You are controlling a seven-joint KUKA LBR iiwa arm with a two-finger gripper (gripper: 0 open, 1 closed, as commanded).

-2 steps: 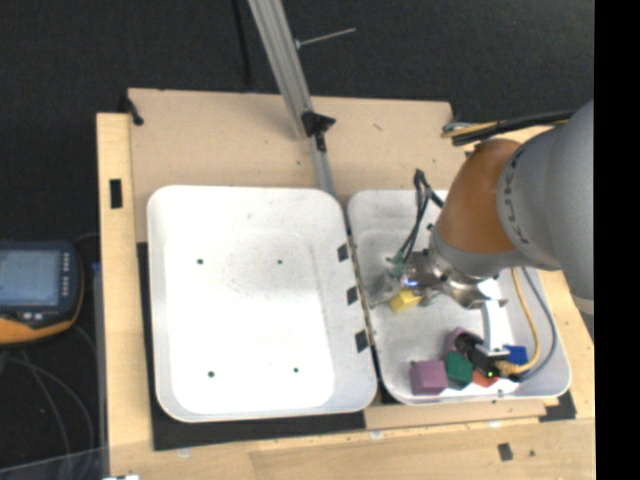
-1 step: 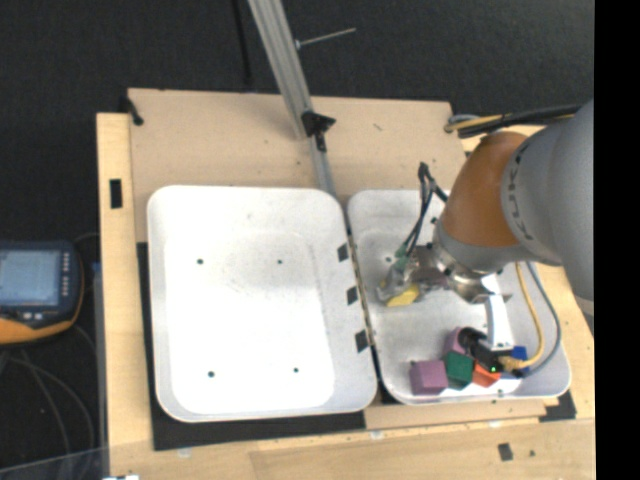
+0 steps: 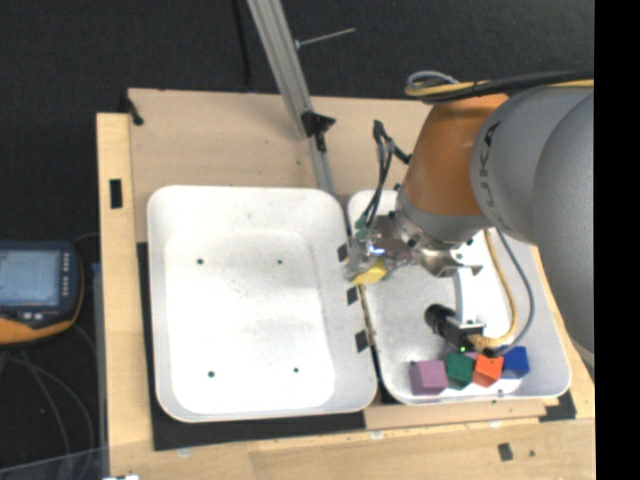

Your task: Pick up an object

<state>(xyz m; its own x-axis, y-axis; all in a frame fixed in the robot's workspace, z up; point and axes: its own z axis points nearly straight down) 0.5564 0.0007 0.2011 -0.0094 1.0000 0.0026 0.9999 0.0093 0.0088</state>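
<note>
Pale wooden bench [image 3: 220,138] carries two shallow white bins. Four small cubes, purple [image 3: 427,376], green [image 3: 459,369], orange [image 3: 487,369] and blue [image 3: 515,360], sit bunched in a row against the near wall of the right white bin [image 3: 545,383]. Well apart from them, the two-finger gripper [image 3: 371,259] hangs by that bin's left wall, beside the left white bin [image 3: 250,298]. A small yellow bit [image 3: 368,276] shows at its tip. Whether the gripper is open or closed cannot be told.
</note>
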